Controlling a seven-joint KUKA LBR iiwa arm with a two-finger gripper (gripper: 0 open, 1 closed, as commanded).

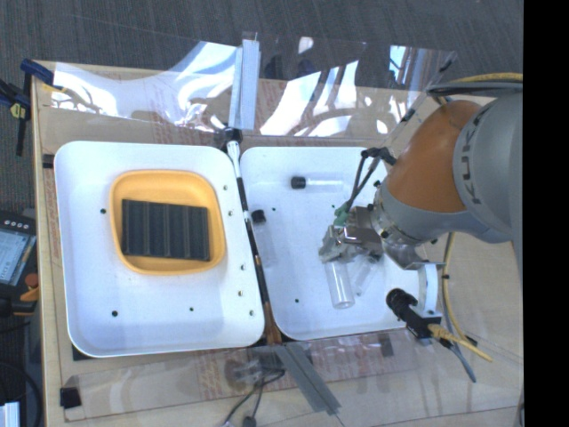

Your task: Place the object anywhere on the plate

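Two shallow white bins sit side by side on the counter [498, 363]. The left bin [80, 265] carries a yellow plate [164, 189] with rounded corners, lying toward the bin's far half, and a dark ribbed rectangular insert [166, 229] rests flat in the plate's middle. In the right bin [293, 305] a clear plastic cup [339, 285] lies on its side near the bin's near edge, well apart from the plate and separated from it by the rims where the two bins meet. The grey arm [484, 172], with its orange band [427, 167], reaches over the right bin's right side, and the gripper [342, 243] hangs just above the far end of the cup; whether its fingers are spread or clenched cannot be told, nor whether they touch the cup. A small dark cylinder [298, 182] lies near the right bin's far edge, and a small black piece [258, 215] sits close to its left rim.
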